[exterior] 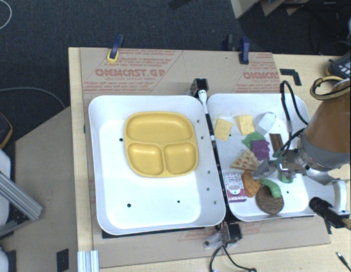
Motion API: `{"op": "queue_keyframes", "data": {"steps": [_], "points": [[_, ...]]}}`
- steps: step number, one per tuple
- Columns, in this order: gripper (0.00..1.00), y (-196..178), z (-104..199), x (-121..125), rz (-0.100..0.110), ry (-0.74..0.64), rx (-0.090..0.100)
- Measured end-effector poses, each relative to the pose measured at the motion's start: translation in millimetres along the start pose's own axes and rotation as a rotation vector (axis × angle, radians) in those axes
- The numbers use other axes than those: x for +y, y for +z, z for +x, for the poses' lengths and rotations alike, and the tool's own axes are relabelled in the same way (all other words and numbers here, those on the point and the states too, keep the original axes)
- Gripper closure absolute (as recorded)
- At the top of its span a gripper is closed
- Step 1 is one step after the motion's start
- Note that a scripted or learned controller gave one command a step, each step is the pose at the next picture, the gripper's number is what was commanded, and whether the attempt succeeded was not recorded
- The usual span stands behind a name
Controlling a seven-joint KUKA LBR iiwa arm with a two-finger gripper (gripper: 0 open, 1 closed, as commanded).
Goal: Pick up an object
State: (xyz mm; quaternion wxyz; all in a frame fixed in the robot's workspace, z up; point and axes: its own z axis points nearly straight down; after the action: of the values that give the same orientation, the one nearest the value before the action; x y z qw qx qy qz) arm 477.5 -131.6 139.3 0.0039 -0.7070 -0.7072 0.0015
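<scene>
While the arm reaches in from the right edge of the frame, its claw sits low over the right bin, among a cluster of toy food items at centre right. Whether the claw is open or closed cannot be told, and no item is visibly gripped. Items lie close together in the right bin: two yellow cheese pieces and at its upper left, a white piece just beside them, a green piece touching a purple piece, and a waffle wedge below these. An orange cookie and a dark brown cookie occupy the lower part of the bin, near a pink-and-white packet at the bin's left wall. A green strip lies just below the claw. The left bin, at frame centre, holds a yellow divided tray in its upper half. Both bins rest side by side on the counter.
</scene>
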Motion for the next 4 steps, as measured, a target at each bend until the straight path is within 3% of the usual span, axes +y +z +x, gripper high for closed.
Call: {"op": "queue_keyframes", "data": {"steps": [1,2,4], "points": [[0.0,49.6,1.5,1.9,-0.008,0.001,0.002],[1.0,35.6,1.6,3.8,-0.016,0.0,0.0],[1.0,-69.1,2.3,11.3,-0.015,-0.002,-0.006]]}}
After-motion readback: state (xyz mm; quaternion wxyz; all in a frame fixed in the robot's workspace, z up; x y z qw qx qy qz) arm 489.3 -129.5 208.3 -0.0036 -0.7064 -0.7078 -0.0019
